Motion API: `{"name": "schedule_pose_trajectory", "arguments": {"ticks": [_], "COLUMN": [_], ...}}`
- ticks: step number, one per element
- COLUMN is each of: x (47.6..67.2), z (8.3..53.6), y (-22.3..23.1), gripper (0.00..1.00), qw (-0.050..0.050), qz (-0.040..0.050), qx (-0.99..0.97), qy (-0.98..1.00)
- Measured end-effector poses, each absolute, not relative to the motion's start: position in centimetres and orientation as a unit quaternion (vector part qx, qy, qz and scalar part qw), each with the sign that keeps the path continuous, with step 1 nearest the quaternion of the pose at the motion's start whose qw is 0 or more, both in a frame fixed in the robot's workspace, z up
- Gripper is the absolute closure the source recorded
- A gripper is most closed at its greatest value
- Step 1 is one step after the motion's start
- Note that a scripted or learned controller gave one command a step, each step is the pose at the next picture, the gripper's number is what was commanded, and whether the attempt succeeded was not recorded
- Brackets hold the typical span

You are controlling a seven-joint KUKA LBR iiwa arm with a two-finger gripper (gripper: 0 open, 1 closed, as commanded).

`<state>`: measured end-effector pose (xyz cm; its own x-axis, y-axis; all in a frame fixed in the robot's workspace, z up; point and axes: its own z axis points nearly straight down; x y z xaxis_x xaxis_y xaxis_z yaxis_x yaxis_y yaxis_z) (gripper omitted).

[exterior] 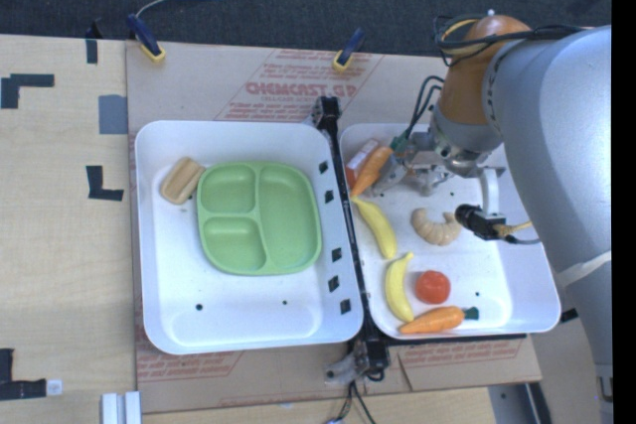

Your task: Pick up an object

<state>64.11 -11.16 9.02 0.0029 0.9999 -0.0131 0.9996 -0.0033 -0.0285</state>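
Since toy food sits loose in right bin (517, 308), easy to grab: carrot (434, 320) nearest, tomato (432, 286), two bananas (397, 285), croissant (435, 227). End effector (429, 170) low above croissant; open or closed, cannot tell. Green tray (258, 217) in left bin (169, 313).

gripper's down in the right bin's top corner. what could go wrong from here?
1. Clutter: the gripper sits low beside a carrot that leans on the right bin wall; the fingers may nudge it rather than straddle it.
2. A banana lies just below that carrot, so a close might catch both or neither.
3. The croissant lies close under the wrist and could get bumped on retreat.
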Motion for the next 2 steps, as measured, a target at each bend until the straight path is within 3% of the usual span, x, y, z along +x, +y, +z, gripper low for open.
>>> {"name": "schedule_pose_trajectory", "arguments": {"ticks": [1,2], "x": [65.4,65.8], "z": [8.4,8.3], "y": [-11.8,-13.1], "gripper": [0.0,0.0], "qw": [0.018,0.016], "qz": [0.0299,0.0206], "qx": [-0.706,-0.706], "qy": [-0.707,-0.708]}}
